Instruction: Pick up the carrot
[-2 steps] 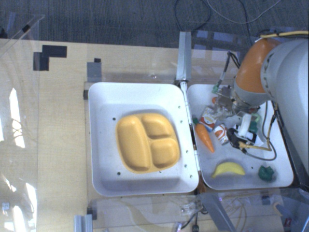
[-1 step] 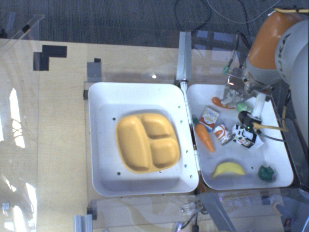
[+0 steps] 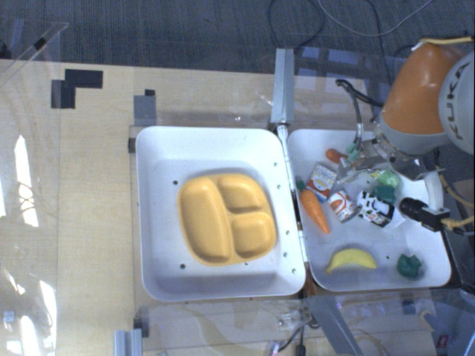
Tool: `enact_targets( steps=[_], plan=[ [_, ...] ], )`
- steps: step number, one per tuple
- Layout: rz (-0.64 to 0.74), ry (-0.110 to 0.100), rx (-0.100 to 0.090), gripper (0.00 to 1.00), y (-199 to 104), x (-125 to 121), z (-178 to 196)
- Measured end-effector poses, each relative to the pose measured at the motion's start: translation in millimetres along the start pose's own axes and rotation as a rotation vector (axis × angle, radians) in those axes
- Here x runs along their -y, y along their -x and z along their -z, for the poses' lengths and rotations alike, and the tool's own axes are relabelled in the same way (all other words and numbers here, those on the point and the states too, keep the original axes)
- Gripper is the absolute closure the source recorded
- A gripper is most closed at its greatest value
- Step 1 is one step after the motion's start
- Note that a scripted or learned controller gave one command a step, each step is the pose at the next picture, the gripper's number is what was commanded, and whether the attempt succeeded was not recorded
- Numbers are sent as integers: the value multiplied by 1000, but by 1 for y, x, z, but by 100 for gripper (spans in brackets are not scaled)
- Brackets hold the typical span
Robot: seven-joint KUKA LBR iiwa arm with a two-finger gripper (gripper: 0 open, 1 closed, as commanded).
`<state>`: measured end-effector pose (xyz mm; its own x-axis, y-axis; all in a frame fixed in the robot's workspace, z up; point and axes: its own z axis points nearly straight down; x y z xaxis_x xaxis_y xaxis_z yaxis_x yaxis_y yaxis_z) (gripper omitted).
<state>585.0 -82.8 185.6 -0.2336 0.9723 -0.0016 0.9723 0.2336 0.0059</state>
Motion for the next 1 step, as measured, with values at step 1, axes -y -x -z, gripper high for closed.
enact_targets(
  steps=[1],
  plan=[
    [-249,-3,-1,100,-80,81,0]
  ],
)
